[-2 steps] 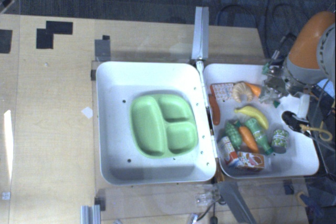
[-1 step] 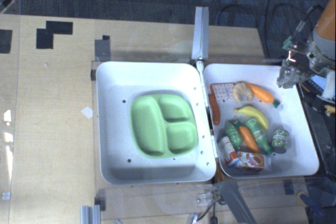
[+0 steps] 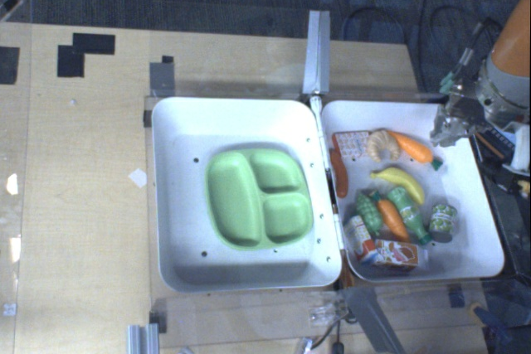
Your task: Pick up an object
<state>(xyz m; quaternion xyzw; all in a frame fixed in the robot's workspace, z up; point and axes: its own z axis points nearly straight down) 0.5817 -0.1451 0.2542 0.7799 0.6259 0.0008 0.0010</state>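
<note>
Carrot (image 3: 412,147) lies in the right bin (image 3: 485,215), near its far edge, with the thick end touching a pale shell-like item (image 3: 381,144) and the green tip pointing toward the gripper (image 3: 448,131). The gripper hangs at the bin's far right corner, just beside that tip and apart from it. Nothing is visible between the fingers. Whether they are spread or closed cannot be told at this angle, since the wrist hides them.

Other contents of the right bin:
- banana (image 3: 398,179), just in front of the carrot
- second carrot (image 3: 392,219) and a green bottle (image 3: 409,212), side by side
- small can (image 3: 442,221) toward the right wall
- carton (image 3: 390,254) at the near edge
- sausage (image 3: 339,172) along the left wall

The left bin (image 3: 178,178) holds a green divided tray (image 3: 257,195).

Handling, as a judgement: the carrot is probably a hollow plastic toy, hence light, stiff and smooth. A tapered smooth body tends to slide out of a pinch toward its thin end. Take hold across the thick middle, fingers set square to the long axis. Approach from above; the shell-like item crowds one end, so keep the fingers clear of that side.
</note>
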